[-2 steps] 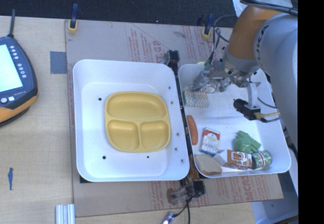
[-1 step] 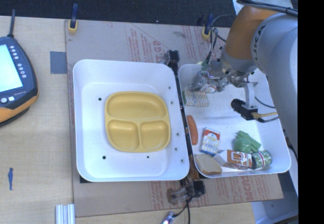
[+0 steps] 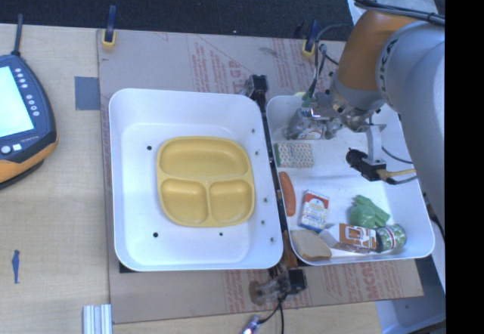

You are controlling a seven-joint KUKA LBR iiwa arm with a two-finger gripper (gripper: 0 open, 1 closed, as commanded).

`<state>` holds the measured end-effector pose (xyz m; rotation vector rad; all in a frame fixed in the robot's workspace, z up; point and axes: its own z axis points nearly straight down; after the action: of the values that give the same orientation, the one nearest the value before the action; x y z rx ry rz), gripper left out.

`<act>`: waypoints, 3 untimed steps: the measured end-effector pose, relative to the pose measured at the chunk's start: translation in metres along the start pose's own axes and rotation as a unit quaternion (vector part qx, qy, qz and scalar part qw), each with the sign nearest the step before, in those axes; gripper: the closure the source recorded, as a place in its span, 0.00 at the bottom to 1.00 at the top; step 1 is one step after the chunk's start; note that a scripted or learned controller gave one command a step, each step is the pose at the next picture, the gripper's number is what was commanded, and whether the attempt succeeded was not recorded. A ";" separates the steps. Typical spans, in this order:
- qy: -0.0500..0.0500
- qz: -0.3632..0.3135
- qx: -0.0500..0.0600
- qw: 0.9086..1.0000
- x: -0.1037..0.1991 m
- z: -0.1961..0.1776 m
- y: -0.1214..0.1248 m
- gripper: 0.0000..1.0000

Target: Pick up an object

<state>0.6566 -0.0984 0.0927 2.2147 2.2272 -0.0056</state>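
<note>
Several items crowd the right bin (image 3: 420, 196), lower right of frame: can (image 3: 390, 237), bread slice (image 3: 311, 245), sausage (image 3: 287, 193) lying lengthwise up-frame. Waffle-patterned piece (image 3: 296, 154) just below claw (image 3: 311, 127), upper bin corner. Claw's state: cannot tell. Nothing visibly held.

— How is the light?
— Bright and fairly even. The two white bins (image 3: 121, 174) are close to blown out, and the left one shows a soft shine on its floor around the yellow tray (image 3: 204, 179).
— Any shadows?
— Soft ones: a faint shade under the tray's rim and a grey cast beneath the arm (image 3: 393, 60) across the right bin's far corner.
— Sharpness?
— Middling. The small objects in the right bin look smeared, and the label print is unreadable. The dark floor at the top swallows detail.
</note>
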 end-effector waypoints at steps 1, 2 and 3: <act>0.000 -0.001 0.001 1.000 0.003 0.001 0.000 0.00; 0.000 -0.001 0.001 1.000 0.004 0.001 -0.001 0.00; 0.000 -0.002 0.002 1.000 0.002 -0.010 -0.001 1.00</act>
<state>0.6561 -0.0959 0.1031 2.2135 2.2329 -0.0108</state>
